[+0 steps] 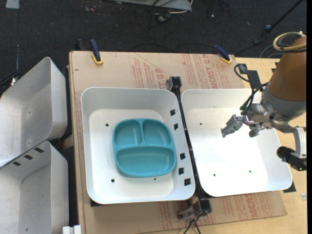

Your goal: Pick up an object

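Note:
A teal divided plate (144,147) lies flat in the middle of the left bin (95,106). My gripper (241,129) hangs over the right bin (209,177), in its upper right part, well apart from the plate. Its two fingers are spread, one fingertip (228,129) pointing left toward the divider, and nothing shows between them. The grey arm with its orange band (291,77) comes in from the right edge.
A black strip with clips (184,140) runs between the two bins. Two spare white bins (29,130) sit off the bench at the left. Yellow-and-blue clamps (96,52) hold the cardboard bench top at its back edge. Cables trail behind the bench.

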